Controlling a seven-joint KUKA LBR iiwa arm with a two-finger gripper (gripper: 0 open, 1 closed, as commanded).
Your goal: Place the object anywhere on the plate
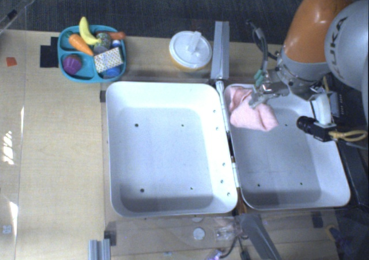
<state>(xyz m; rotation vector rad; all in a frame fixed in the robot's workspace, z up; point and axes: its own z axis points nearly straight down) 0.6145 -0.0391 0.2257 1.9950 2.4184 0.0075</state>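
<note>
A crumpled pink cloth (248, 112) lies in the far left corner of the right bin (300, 172), against the divider between the bins. My gripper (260, 93) is down at the cloth's upper right edge and touches it. The grey arm with its orange band comes in from the right above it. A blue divided plate (62, 63) stands on the bench beyond the left bin, at the far left, and carries a toy banana (87, 32), a carrot (79, 44) and other small toy foods.
The left bin (167, 149) lies between the cloth and the plate. A round white and yellow lidded cup (191, 50) stands behind the bins near the metal divider post (219, 51). Cables and a black fitting (314, 126) hang at the arm's right side.
</note>
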